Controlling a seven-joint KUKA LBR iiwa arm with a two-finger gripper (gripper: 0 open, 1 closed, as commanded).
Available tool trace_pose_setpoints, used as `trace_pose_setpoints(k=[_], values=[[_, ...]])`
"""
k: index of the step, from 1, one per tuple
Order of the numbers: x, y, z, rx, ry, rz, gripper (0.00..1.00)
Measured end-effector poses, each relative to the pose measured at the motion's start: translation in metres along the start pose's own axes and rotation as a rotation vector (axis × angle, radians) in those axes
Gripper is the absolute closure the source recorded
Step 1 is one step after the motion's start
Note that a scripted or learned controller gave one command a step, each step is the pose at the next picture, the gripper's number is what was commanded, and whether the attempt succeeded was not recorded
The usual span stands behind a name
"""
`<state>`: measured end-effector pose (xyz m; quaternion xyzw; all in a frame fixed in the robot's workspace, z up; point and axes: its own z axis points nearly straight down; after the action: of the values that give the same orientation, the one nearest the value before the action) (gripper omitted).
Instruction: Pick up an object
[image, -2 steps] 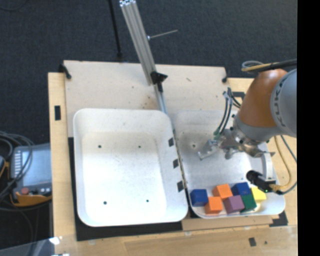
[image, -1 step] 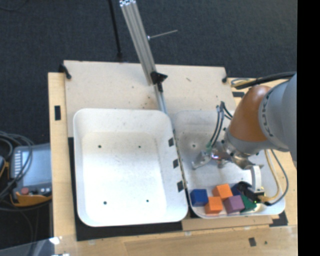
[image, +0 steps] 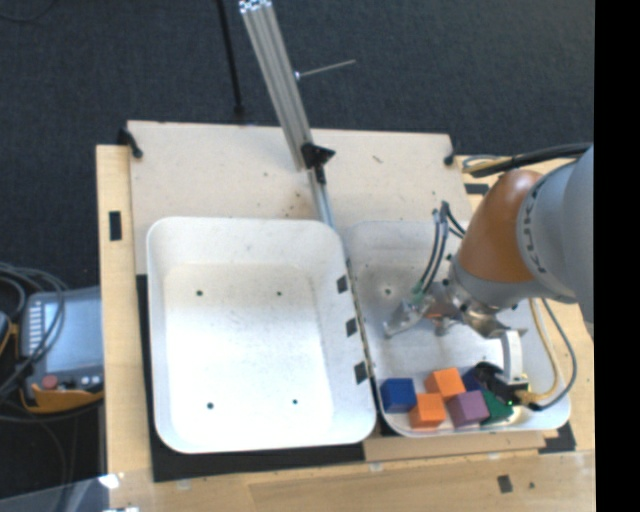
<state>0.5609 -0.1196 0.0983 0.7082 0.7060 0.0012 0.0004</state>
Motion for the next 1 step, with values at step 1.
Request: trace_pose_setpoints(k=[1], values=[[-0.0013, 0.0012, -0.0112, -0.004, 0.0, 0.008, 1.0]])
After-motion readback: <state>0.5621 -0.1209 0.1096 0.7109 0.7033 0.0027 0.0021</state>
